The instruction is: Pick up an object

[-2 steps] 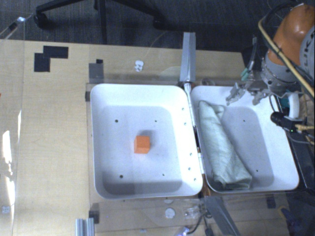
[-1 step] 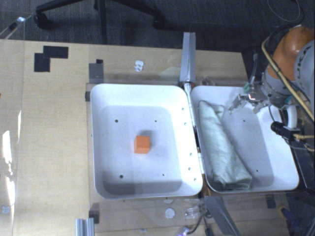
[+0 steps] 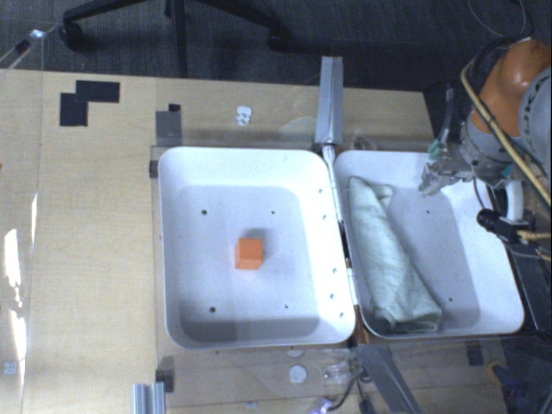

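Start at the left of the light wooden surface point(image 3: 86, 231). There the shallow white plastic left bin point(image 3: 185, 231) holds one small orange cube point(image 3: 249, 254), resting flat on the bin floor just left of centre and well apart from every wall. Nothing touches it.

Move right across the grey metal divider bar point(image 3: 330, 102) that stands at the far end of the seam between the bins. The shallow white plastic right bin point(image 3: 492, 309) holds a pale grey-green crumpled cloth point(image 3: 388, 261), lying as a long roll from the far left corner down to the near wall, along the bin's left side.

At the far right edge of that bin you find the arm's hand point(image 3: 435, 175), hanging above the far right portion of the bin floor, near the far end of the cloth but apart from it. Nothing is visible between its fingers, so treat it as carrying nothing. Whether the fingers are spread or closed cannot be told at this size.

Judge the step in hand as the approach: no object is grasped or lifted. The cloth is the nearer candidate. To take it, you would bring the hand left and down onto the fabric, then close on a fold. The cube would require a traverse over the seam into the left bin and a squared descent over its faces.
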Robot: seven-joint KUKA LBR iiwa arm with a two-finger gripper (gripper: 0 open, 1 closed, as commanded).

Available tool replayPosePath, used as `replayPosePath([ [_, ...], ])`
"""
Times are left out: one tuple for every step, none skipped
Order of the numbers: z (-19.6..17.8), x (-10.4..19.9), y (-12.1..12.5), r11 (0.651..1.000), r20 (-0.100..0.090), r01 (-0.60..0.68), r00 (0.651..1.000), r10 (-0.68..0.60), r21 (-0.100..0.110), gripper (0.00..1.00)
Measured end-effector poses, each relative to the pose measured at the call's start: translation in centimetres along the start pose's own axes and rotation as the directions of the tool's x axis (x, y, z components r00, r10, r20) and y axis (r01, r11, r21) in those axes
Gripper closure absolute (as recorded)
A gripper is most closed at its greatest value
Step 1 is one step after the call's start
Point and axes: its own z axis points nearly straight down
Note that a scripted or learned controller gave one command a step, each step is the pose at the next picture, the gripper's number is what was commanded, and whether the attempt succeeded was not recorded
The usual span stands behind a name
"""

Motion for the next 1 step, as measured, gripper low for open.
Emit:
replayPosePath([
  [-9.01, 2.91, 2.58, 0.978, 0.000, -0.208, 0.978, 0.208, 0.001, 1.00],
])
